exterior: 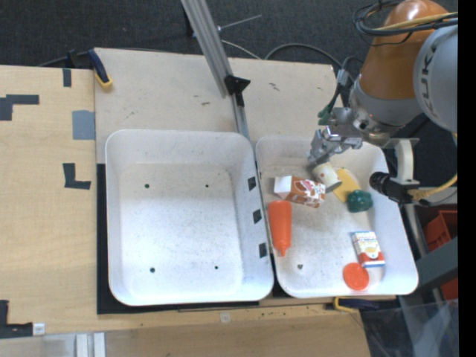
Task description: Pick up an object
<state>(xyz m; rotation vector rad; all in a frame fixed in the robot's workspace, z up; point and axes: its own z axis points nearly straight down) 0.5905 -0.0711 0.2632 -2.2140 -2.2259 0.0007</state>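
- I have the claw point(321, 155) low over the far end of the right bin point(405, 270), hanging off the grey arm point(405, 58) that comes in from the right.
- I cannot tell from this slant how the claw is set; nothing is visibly gripped.
- Nearest target, in my judgement: the small cream object point(324, 173), just below the claw tip and seemingly touching it. It is rounded and pale, and its long axis is unclear.
- Just beside it to the right lies a yellow piece point(344, 182), angled down toward the green lump point(359, 201).
- To the left of the cream object sits a red-and-white carton point(306, 191), lying roughly across the bin, with a small white block point(282, 185) touching its left end.
- The orange bottle point(280, 227) lies nearer the camera, long axis running along the bin's left wall, well apart from the claw.
- A second small carton point(367, 248) and an orange disc point(355, 277) rest at the near right corner.
- The left bin point(119, 199) on the counter point(44, 199) holds nothing I would go for.
- I judge a short straight drop would meet the cream object; crowding neighbours could spoil the grip.
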